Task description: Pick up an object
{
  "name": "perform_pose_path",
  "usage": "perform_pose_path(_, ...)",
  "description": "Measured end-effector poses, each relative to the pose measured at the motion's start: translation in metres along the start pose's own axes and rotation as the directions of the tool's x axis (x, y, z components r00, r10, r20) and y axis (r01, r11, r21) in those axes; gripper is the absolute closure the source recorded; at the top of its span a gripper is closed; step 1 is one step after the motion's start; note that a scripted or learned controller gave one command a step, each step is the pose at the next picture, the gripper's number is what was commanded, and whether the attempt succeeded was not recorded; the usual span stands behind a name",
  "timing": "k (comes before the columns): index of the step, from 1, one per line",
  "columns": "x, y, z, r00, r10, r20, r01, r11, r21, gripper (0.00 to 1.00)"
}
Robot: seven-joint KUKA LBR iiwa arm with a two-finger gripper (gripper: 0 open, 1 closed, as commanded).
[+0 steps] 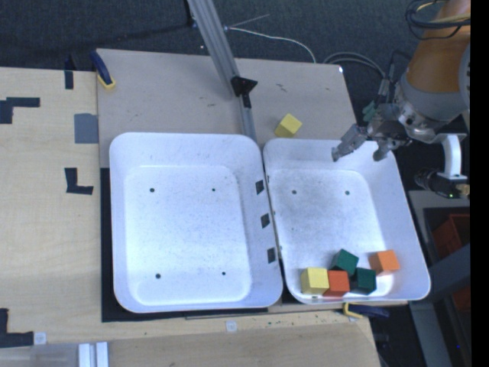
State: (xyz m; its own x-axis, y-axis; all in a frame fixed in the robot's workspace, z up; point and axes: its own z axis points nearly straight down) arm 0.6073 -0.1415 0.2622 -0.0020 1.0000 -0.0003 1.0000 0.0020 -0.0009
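Observation:
Several small blocks lie in the near corner of the right bin (328, 205): a yellow block (313, 280), an orange-red block (337, 282), two dark green blocks (345, 261) (365, 280) and an orange block (384, 261). Another yellow block (289, 125) sits on the bench behind the bins. My gripper (359, 148) hovers over the far right edge of the right bin, well away from the blocks. Its two fingers are spread apart and open, with nothing between them.
The left bin (183, 220) lies beside the right one. A slanted grey metal post (218, 44) rises behind the bins, ending near their shared far edge. White and black cables (336, 56) trail across the bench at the back right.

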Motion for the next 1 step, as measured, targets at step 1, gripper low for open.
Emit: perform_pose_path(1,0.0106,-0.1121,0.0413,1.0,0.003,-0.002,-0.003,1.0,0.008,0.0)
